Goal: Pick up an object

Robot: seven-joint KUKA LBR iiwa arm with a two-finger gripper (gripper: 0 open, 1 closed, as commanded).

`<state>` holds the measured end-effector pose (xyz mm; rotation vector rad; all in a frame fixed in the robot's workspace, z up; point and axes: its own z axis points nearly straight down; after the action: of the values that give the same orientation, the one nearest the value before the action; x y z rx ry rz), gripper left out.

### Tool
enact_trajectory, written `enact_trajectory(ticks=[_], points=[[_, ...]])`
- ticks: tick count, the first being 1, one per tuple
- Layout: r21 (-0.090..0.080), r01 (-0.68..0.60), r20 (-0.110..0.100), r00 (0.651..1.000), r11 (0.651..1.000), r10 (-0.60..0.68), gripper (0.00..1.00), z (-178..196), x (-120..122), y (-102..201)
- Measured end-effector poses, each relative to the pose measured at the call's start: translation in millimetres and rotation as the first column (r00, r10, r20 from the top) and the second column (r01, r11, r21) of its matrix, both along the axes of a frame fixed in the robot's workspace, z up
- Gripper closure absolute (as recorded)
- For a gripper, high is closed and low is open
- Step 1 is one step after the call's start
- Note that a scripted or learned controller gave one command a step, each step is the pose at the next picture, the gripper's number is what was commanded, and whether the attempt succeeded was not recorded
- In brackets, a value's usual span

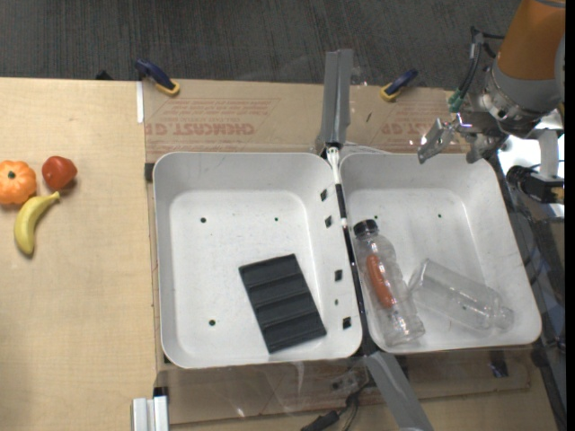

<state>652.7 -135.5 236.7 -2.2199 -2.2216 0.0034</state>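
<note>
A: What was on the desk (pixel 72 330)?

B: Its top was pale wood, with brown cardboard (pixel 243 119) under two white bins. Two clamps (pixel 157 76) held the cardboard's far edge. Behind it the floor (pixel 269 16) was dark carpet. At the left lay an orange (pixel 15 183), a tomato (pixel 59 171) and a banana (pixel 31 222).

A: And in the bins?

B: The left bin (pixel 180 268) held a black ribbed pad (pixel 281 302). The right bin (pixel 422 196) held a bottle (pixel 386 285) by its left wall and a clear tumbler (pixel 460 296) lying beside it.

A: The gripper?

B: The gripper (pixel 446 138) was above the right bin's far rim, holding nothing; how wide it stood, I could not tell.
</note>
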Motion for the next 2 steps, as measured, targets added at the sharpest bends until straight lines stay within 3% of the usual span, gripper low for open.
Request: enact_trajectory(ticks=[1, 2], points=[[0.001, -0.02, 0.0, 1.0, 1.0, 0.02, 0.0, -133, -76, 32], [-0.001, 0.008, 0.003, 1.0, 1.0, -0.008, 0.0, -145, -124, 35]])
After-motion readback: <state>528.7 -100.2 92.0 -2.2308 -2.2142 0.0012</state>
